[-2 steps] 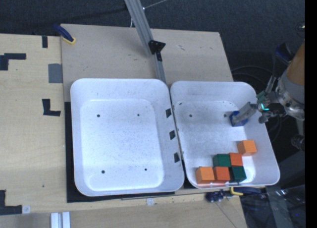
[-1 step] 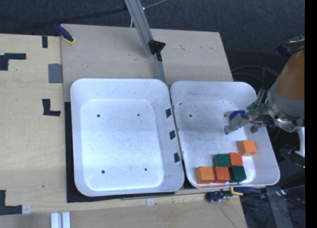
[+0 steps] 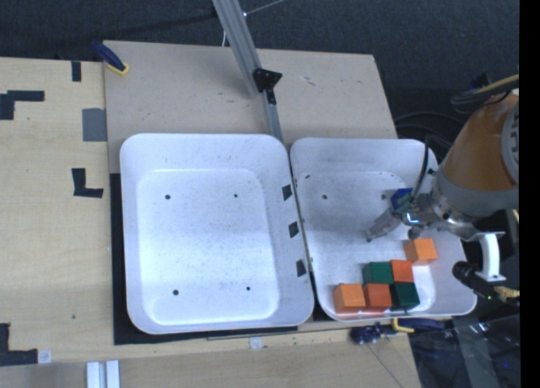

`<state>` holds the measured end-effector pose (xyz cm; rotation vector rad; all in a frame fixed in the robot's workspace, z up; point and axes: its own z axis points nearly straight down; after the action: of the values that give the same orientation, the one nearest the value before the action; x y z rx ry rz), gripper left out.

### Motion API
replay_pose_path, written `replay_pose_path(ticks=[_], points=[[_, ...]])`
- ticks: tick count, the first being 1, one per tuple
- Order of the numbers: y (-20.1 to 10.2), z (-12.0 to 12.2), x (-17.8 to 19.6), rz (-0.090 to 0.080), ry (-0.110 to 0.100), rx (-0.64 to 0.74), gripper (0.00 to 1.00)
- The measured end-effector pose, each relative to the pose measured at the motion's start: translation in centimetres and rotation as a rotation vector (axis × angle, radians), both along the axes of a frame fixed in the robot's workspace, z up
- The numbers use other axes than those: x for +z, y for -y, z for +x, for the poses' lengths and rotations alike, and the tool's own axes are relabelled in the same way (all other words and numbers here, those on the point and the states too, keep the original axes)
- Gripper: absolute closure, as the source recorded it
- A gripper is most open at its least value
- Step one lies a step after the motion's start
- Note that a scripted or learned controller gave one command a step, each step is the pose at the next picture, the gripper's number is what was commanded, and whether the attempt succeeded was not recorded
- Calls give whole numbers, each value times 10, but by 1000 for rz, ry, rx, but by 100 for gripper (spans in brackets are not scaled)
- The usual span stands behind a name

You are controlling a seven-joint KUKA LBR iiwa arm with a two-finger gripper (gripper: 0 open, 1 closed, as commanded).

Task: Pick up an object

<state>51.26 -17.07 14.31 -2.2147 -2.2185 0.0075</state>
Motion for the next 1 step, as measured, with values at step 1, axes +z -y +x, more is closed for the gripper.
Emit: replay_pose_path(ticks=[1], points=[[-1,-1,-53,-2,5,0,0]])
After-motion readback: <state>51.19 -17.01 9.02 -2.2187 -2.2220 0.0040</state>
